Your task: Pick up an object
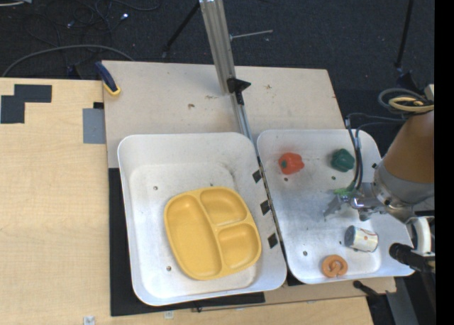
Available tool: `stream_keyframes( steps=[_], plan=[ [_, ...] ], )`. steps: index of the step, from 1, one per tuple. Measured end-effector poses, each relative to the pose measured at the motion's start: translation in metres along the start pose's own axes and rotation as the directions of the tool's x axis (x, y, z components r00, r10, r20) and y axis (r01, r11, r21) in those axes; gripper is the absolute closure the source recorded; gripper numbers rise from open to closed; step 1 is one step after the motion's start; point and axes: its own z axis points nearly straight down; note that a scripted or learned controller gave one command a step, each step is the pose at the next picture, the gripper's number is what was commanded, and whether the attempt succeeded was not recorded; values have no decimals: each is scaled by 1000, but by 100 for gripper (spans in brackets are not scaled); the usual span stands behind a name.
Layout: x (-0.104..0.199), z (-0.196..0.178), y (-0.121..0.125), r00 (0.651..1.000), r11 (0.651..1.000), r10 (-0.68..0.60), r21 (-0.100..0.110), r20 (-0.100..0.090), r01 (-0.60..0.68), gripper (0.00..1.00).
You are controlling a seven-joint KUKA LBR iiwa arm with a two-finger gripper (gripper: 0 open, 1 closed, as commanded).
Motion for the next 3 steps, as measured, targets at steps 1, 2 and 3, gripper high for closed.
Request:
stream_keyframes(
  steps=[1, 2, 3],
  plan=[
    [-2, -13, 0, 1000, 1000, 5, -3, 2, -5, 100],
    [3, -74, 5, 1000, 1000, -2, -11, 4, 2, 100],
    [4, -118, 12, 1000, 1000, -2, -10, 4, 2, 100]
  ],
)
